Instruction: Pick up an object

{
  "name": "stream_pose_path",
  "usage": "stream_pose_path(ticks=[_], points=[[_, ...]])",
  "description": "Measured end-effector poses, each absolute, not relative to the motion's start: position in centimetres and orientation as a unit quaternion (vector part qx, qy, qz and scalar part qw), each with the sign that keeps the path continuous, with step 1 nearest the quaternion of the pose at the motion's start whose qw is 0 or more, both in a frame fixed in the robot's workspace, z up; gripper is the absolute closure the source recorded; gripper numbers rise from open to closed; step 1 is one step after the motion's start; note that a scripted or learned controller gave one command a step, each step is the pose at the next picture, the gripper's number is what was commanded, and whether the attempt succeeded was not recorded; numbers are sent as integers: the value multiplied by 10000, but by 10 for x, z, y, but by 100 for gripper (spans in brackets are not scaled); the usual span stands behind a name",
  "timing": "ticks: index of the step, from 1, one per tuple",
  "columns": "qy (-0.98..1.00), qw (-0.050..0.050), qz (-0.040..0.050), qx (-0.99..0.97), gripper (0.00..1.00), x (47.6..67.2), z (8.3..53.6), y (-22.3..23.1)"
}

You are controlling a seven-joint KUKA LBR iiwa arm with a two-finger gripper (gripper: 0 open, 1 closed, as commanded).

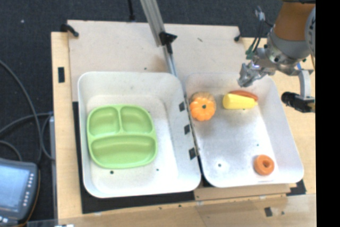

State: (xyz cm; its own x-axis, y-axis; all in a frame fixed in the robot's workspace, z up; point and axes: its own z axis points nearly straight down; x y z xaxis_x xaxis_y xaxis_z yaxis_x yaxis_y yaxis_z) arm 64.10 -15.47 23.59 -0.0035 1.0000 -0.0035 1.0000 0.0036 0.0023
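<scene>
In the right bin (pixel 276 130) lie three things. A small orange pumpkin (pixel 202 108) rests near the bin's far left corner. A yellow piece with a red top edge (pixel 239 100) lies to its right, near the far wall. An orange ring (pixel 263 165) sits at the near right. My gripper (pixel 246 80) hangs just above and behind the yellow piece, over the bin's far rim, with nothing seen in it.
The left bin (pixel 170 114) holds a green divided plate (pixel 121 134). A slanted metal post (pixel 151 5) runs from the top down to the gap between the bins. Black clips sit along the divider between the bins.
</scene>
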Motion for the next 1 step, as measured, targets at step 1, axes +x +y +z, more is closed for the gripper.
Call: stream_pose_path(ticks=[1], points=[[7079, 23, -3, 7063, 100, 645, 236, -144]])
